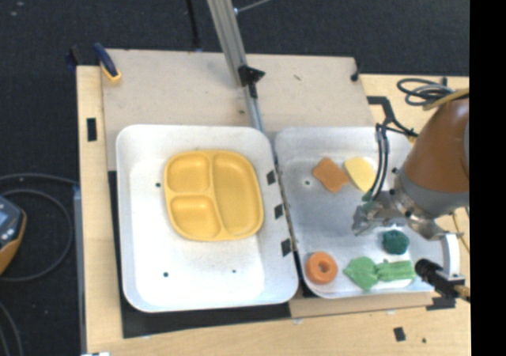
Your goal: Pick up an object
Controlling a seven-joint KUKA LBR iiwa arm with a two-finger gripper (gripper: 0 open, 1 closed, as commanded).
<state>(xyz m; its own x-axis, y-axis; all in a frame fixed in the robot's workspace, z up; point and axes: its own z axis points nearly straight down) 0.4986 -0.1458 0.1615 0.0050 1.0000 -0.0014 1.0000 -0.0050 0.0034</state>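
The right bin [316, 208] holds an orange-brown block [330, 175], a pale yellow piece [360, 172], an orange ring [321, 267], a light green object [378, 273] and a dark green ball [394, 242]. My gripper [376, 216] hangs over the bin's right part, just left of the dark green ball and below the yellow piece. I see nothing between its fingers. The arm's orange wrist covers the bin's right rim.
A yellow three-compartment plate [213, 194] lies in the left bin [142, 259]. A metal pole [225, 22] slants up from between the bins. Cables [419, 92] lie at the bench's right rear.
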